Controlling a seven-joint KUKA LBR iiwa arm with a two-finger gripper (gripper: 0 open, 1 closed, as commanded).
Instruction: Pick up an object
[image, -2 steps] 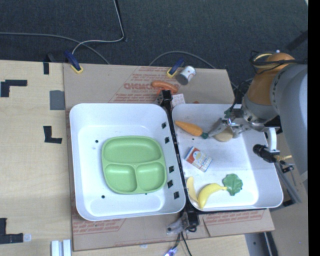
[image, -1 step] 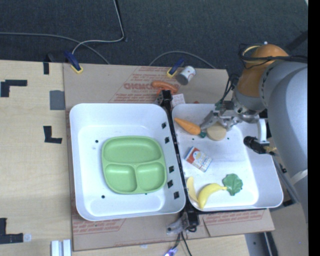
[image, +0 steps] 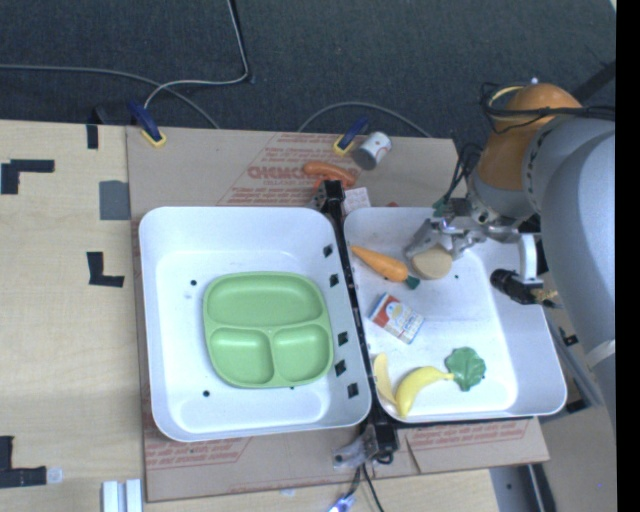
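The right bin (image: 520, 390) holds an orange carrot (image: 380, 263), a pale tan rounded object (image: 432, 265), a small red and white carton (image: 397, 319), a yellow banana (image: 412, 385) and a green broccoli piece (image: 465, 367). My gripper (image: 440, 243) is low at the bin's far side, right over the tan object and touching or nearly touching its top. The carrot's thick end lies just left of the gripper. The arm's grey body and orange band cover the bin's right rim.
In the left bin (image: 165, 300) lies a green divided plate (image: 268, 329). Beyond the bins on the cardboard are an orange sausage-shaped item (image: 330, 171), a small grey cylinder (image: 372, 150) and two blue and yellow clamps (image: 147, 124). Cables run across the back.
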